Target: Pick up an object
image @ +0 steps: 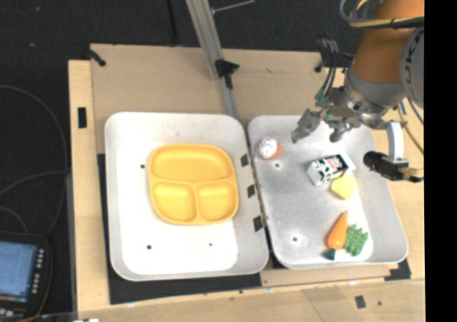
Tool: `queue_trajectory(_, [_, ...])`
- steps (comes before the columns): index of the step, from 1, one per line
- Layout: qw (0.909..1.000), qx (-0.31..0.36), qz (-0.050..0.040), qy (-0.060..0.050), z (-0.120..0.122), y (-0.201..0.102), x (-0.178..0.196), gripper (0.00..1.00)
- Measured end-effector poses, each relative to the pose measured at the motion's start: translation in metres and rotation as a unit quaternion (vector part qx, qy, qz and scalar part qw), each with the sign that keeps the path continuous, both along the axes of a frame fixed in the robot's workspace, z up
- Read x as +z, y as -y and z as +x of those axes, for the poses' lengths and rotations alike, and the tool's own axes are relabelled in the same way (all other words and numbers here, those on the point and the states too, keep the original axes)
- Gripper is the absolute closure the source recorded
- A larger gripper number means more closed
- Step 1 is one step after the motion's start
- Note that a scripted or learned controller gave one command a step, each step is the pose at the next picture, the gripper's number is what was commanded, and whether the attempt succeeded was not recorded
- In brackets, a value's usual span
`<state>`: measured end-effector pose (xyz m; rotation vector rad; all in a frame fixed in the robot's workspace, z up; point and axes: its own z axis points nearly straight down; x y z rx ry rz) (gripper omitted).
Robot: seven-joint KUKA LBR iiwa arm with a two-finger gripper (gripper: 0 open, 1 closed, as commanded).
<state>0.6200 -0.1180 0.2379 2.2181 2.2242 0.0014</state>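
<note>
The jaws stand spread apart above the far end of the right bin (378,242), with nothing between them. The gripper (319,128) hangs off the grey and orange arm (382,42), over bare bin floor.

Landmark for all positions: the black-and-white carton (328,168), lying on its side near the middle of the right bin.

- Gripper: beyond the carton, toward the far rim, near but clear of it.
- Small round white and red object (268,148): left of the carton, close to the bin's left wall.
- Yellow piece (343,187): just beside the carton on its near side, apparently touching.
- Carrot (337,232) and green leafy piece (355,239): well to the near side of the carton, lying against each other.
- Yellow divided tray (193,183): far left of the carton, in the left bin (125,192).

Risks, as judged:

1. A straight descent from the present position likely closes on empty floor, since no object lies under the jaws.
2. The carton and yellow piece sit crowded together. A finger landing between them could push one aside or pinch both, giving a weak hold that slips on lifting.
3. The round object is likely to roll away when nudged, and the wall beside it leaves little room for a finger.
4. The carrot and green piece may be taken together or knocked apart.
</note>
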Motion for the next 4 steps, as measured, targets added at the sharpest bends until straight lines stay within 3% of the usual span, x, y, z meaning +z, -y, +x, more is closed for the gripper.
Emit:
queue_trajectory(1, [1.0000, 0.000, 0.0001, 0.000, 0.000, 0.000, 0.000, 0.00])
queue_trajectory(3, [1.0000, -0.001, -0.0014, -0.002, 0.013, -0.002, -0.107, 0.00])
queue_trajectory(4, [1.0000, -0.002, -0.0012, -0.002, 0.013, 0.000, -0.139, 0.00])
